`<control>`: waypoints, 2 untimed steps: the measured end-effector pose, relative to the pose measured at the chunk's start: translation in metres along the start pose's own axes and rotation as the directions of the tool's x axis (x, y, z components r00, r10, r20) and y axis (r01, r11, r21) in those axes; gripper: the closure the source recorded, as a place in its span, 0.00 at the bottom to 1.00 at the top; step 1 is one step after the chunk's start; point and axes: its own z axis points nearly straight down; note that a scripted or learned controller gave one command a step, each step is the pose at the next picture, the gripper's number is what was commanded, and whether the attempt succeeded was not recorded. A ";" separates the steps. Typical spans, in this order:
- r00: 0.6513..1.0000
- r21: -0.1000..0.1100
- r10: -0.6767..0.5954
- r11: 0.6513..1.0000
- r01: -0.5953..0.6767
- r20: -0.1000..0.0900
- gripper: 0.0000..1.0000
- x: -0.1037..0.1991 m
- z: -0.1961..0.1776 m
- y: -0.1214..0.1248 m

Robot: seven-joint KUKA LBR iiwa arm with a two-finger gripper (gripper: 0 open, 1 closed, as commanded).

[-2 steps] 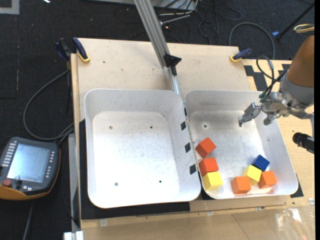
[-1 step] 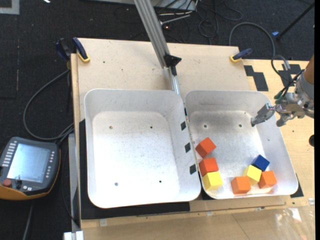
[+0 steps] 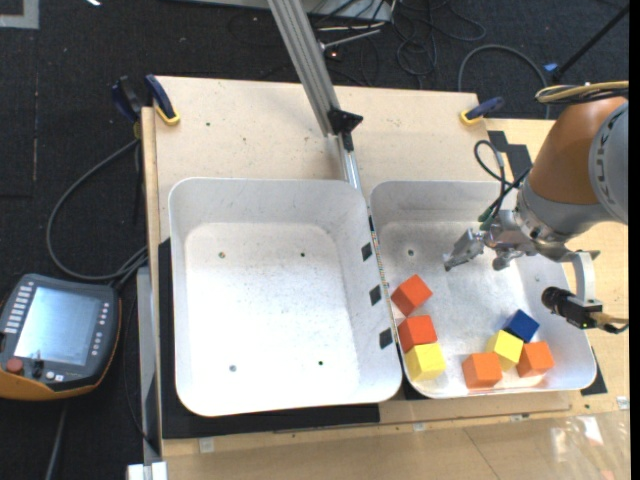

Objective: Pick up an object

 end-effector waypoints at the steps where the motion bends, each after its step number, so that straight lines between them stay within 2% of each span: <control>1: 1.000 -0.008 -0.003 1.000 0.003 0.001 0.00 0.060 0.032 0.043; 2: 1.000 -0.004 0.008 1.000 -0.008 0.004 0.00 0.032 0.032 0.014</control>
